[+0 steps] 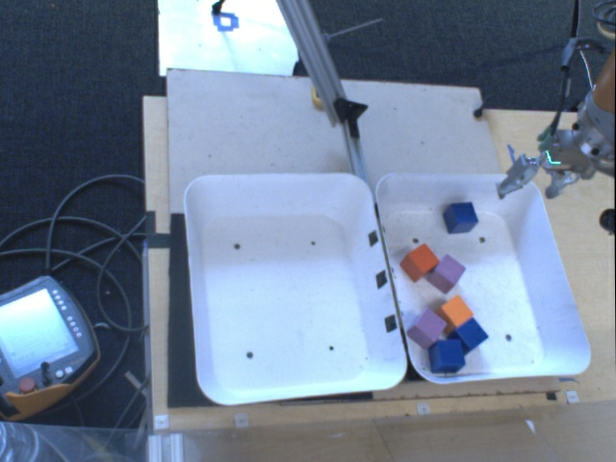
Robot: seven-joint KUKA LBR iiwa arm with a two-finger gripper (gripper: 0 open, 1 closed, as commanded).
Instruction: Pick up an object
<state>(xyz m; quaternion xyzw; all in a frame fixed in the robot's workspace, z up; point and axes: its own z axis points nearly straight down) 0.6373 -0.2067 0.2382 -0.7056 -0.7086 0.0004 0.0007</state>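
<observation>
**Gripper hanging over the right bin's far corner**

7 small cubes are sitting in the right bin [568,287]: a blue cube [460,217] lying apart at the back, and orange, purple and blue ones clustering nearer. The gripper [535,177] is hovering spread open, apparently holding nothing. The left bin [207,287] is lying alongside.

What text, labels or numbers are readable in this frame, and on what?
None can be read.
Teach pendant: its screen is washed out pale and the buttons beside it are too small to read.
Blocks, e.g. the lone blue block: plain faces, no markings.
White bins: dark dots and tabs, no lettering.
</observation>
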